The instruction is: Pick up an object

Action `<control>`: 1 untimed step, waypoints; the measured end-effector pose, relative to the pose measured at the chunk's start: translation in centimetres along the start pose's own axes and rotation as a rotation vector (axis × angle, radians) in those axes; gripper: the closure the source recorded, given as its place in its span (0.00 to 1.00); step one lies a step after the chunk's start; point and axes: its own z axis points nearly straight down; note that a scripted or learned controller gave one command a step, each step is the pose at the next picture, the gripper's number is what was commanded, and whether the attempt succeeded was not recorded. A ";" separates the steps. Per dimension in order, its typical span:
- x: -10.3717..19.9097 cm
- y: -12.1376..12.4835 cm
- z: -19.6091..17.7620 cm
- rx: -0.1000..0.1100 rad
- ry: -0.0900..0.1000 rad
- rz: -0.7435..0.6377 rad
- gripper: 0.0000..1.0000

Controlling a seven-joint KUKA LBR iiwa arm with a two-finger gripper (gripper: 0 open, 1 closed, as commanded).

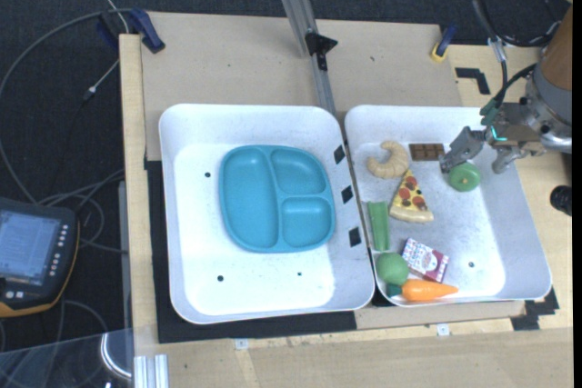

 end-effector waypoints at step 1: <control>0.0 0.0 0.0 -0.001 0.000 0.000 0.00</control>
